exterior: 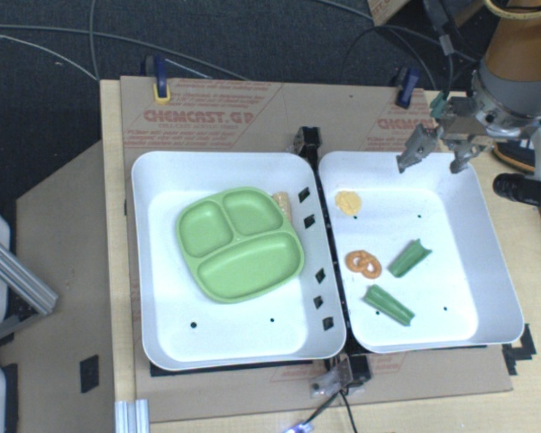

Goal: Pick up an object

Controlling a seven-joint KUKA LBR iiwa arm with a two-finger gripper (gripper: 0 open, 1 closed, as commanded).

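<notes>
My gripper (435,156) hangs above the far edge of the right bin (487,242), its two fingers spread apart and open with nothing between them. Below it in that bin lie a small yellow piece (347,203), a brown pretzel (363,263), and two green pods: one (408,258) near the middle and one (389,304) nearer the front. The gripper is well apart from all of them.
The left bin (162,314) holds a green divided plate (240,243) with a small tan piece (282,203) at its far right edge. Black clips (317,269) run along the seam between the bins. Cables and a cardboard box lie beyond the bench.
</notes>
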